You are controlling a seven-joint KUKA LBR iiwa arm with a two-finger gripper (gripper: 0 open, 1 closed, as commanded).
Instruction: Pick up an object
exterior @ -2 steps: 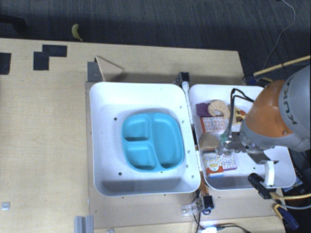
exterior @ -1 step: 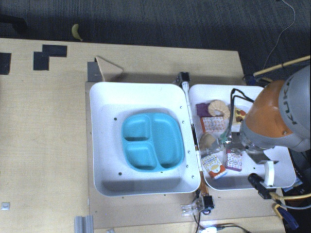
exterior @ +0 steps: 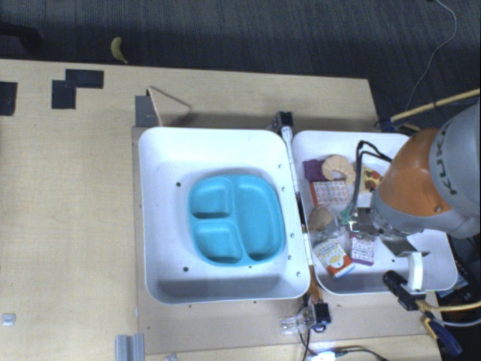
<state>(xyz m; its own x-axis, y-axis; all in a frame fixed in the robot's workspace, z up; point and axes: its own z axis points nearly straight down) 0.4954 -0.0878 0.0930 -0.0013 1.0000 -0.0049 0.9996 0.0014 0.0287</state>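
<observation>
A: What lies on the desk (exterior: 68, 201)?
B: Two white bins. The left bin (exterior: 161, 224) holds a blue divided tray (exterior: 237, 218). The right bin (exterior: 443, 273) holds small packets: a red-checked packet (exterior: 329, 194), a round tan piece (exterior: 338, 168), a clear wrapper with an orange corner (exterior: 332, 254) and a purple-edged packet (exterior: 362, 249).
A: And the arm (exterior: 421, 183)?
B: It reaches over the right bin, its orange band above the packets. The claw (exterior: 359, 220) is down among them; whether it is apart or together I cannot tell.
</observation>
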